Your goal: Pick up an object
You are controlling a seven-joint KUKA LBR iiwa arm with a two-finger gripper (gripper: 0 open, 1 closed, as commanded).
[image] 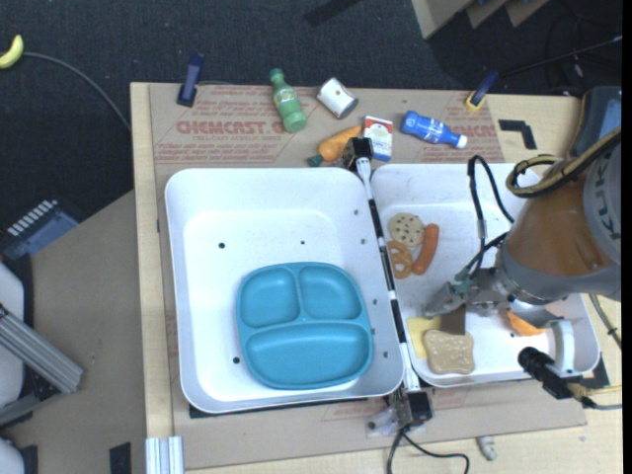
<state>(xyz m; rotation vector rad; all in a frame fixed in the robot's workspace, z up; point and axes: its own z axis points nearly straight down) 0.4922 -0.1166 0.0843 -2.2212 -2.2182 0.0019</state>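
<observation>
1. The grey arm with the orange band (553, 235) reaches in from the right and bends down over the right shallow white bin (444, 181).
2. Its two-finger gripper (456, 304) hangs low in that bin, near the middle, just above the slice of toast.
3. Whether the jaws are spread or pressed together cannot be told; the dark fingers blur into each other and nothing shows between them.
4. A tan slice of toy toast (449, 352) lies at the near edge of the right bin, with a pale yellow flat piece (422, 328) just beside it on the left.
5. A round brown cookie (404, 229), a brown pretzel (400, 259) and a reddish sausage (427, 248) lie together toward the far left of the same bin.
6. A small orange piece (525, 325) lies at the right of the bin, close under the arm.
7. The left shallow white bin (197, 215) carries a blue divided plastic plate (304, 324) in its near half.
8. On the counter (158, 146) behind the bins lie a green bottle (288, 102), a blue bottle (433, 129) and a small white can (337, 97).
</observation>
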